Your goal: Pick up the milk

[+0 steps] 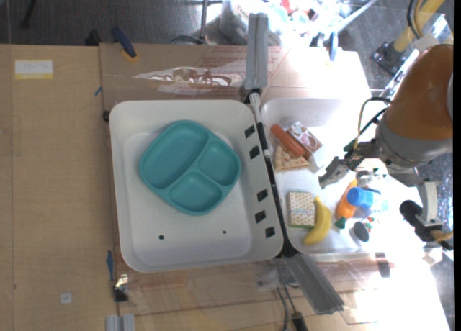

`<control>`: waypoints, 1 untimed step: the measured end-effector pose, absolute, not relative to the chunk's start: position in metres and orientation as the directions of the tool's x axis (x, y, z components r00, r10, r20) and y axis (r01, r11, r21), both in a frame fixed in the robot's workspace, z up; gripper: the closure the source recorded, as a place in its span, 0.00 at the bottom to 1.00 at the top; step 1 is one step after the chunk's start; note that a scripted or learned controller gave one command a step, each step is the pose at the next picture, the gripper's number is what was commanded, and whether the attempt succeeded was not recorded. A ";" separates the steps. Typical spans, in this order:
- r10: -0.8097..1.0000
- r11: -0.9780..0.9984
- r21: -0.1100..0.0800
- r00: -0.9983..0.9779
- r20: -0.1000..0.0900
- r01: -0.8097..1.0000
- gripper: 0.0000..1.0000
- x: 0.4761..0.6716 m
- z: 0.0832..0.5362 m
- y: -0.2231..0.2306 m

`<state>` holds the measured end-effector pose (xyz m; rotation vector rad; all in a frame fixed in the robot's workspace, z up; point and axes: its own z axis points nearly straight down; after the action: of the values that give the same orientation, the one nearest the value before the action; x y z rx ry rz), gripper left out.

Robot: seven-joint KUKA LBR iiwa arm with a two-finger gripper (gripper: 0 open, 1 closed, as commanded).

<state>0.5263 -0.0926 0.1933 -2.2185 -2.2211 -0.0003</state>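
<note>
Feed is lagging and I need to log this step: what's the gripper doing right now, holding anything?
Gripper: over the right bin, nothing visibly held; open or closed cannot be told.

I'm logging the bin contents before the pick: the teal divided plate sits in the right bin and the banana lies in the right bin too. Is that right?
Not quite. The camera view shows the teal divided plate in the left bin, not the right one. The banana does lie in the right bin, as you said.
</note>
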 end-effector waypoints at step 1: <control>0.996 -0.087 0.001 0.087 0.014 0.996 0.00 0.502 0.110 -0.091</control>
<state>0.5017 -0.0915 0.1099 -2.3099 -2.1169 -0.0173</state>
